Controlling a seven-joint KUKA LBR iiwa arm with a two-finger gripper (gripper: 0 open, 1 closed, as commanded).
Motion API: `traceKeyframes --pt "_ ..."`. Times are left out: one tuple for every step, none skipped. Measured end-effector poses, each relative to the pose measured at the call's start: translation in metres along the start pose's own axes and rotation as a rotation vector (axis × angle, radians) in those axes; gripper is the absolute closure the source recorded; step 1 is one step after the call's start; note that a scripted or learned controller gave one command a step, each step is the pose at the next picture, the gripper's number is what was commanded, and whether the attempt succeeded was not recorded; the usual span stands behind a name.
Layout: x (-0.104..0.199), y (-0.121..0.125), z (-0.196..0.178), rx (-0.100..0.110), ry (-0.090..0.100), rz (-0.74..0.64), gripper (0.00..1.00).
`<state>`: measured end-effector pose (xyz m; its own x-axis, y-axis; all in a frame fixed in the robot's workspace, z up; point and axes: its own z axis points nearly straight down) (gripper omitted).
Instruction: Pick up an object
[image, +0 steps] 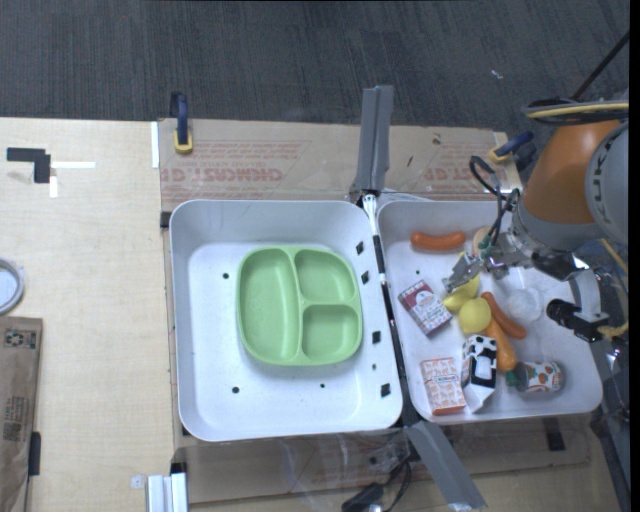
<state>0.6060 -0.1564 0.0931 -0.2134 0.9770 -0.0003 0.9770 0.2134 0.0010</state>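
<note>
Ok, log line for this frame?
gripper: low in right bin | above lemon | grasp: none visible | green tray: left bin

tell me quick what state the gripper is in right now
gripper: low in the right bin just above the yellow fruit; open or shut cannot be told.

Two white bins (185, 300) sit on a pale wooden bench (80, 250). The left bin holds a light green plate (298, 305). In the right bin lie an orange sausage (438, 240), a yellow lemon (475, 315), an orange carrot (503, 322), a red-and-white box (424, 307), a pinkish-orange carton (442, 386) and a black-and-white cow-patterned carton (481, 362). The arm (575, 185) is grey with an orange band.
</note>
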Motion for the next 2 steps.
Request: traceKeyframes --pt "-0.001 -0.001 -0.008 0.000 0.000 0.005 1.00" --pt "0.068 0.070 -0.115 0.000 -0.001 0.014 1.00"
